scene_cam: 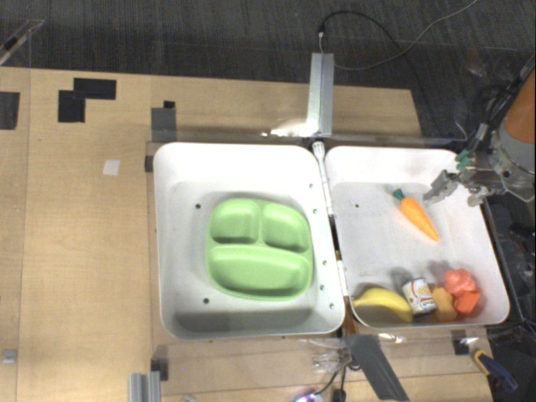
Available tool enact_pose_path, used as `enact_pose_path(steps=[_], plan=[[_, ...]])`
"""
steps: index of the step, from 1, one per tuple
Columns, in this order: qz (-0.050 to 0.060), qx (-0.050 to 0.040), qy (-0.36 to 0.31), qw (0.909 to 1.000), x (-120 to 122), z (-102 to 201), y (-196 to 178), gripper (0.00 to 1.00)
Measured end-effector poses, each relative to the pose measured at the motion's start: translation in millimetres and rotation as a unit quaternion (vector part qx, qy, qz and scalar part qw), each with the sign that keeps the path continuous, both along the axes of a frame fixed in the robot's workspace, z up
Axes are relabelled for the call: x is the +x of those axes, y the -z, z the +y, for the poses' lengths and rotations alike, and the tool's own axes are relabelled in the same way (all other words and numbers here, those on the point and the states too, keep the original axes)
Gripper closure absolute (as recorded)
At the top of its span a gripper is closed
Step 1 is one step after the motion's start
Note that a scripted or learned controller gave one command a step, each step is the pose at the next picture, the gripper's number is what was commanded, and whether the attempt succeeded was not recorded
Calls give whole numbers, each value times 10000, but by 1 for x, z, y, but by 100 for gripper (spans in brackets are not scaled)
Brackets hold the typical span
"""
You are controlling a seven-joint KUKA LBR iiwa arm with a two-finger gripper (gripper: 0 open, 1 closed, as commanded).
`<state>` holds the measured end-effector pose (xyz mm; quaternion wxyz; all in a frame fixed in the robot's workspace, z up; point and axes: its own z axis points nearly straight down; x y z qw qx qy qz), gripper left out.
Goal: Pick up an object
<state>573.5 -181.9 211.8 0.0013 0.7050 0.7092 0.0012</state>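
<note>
- Two shallow white bins sit side by side on a light wooden tabletop (75, 249), sharing a middle wall.
- Left bin (180, 182): a green divided tray (258, 247) lies flat near its centre, two small compartments at the far side, one long one nearer.
- Right bin (368, 224): a toy carrot (416, 214) lies alone in the upper half, green tip toward the far-left, orange body slanting down-right.
- Along the right bin's near wall: a banana (382, 301), just beside it a small can (418, 296), then a cluster of orange-red pieces (461, 290) in the corner.
- Gripper (440, 187) reaches over the right bin's far-right rim, low, close to the carrot's upper right, not touching it.
- Fingers: too small and blurred; cannot tell whether apart or together. Nothing seen between them.
</note>
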Motion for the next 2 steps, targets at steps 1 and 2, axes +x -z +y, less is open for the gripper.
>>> enact_pose_path(steps=[1,2], plan=[[-29,-1,-27,10000,2,1,-11,100],[-28,-1,-26,10000,2,1,-11,0]])
